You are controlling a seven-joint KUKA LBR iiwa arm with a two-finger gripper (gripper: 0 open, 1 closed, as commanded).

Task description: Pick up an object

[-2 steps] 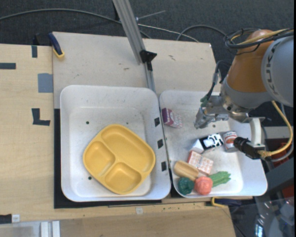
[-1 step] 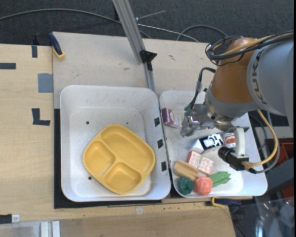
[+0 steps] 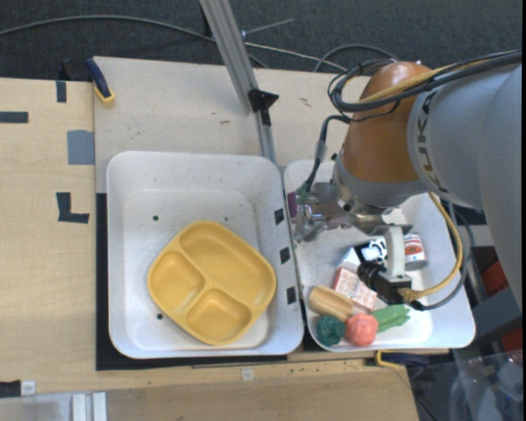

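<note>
My pincer [image 3: 305,222] hangs low over the right bin's [image 3: 451,327] left side; I cannot tell its state. Nothing looks lifted: the red ball [image 3: 362,329], bread roll [image 3: 330,302] and carton [image 3: 356,288] lie near the front.

arm [image 3: 460,130] | grey casing | part of "KUKA" lettering readable, cut off sideways

claw [image 3: 309,222] fingers blurred, arm [image 3: 473,130] cut off
</note>
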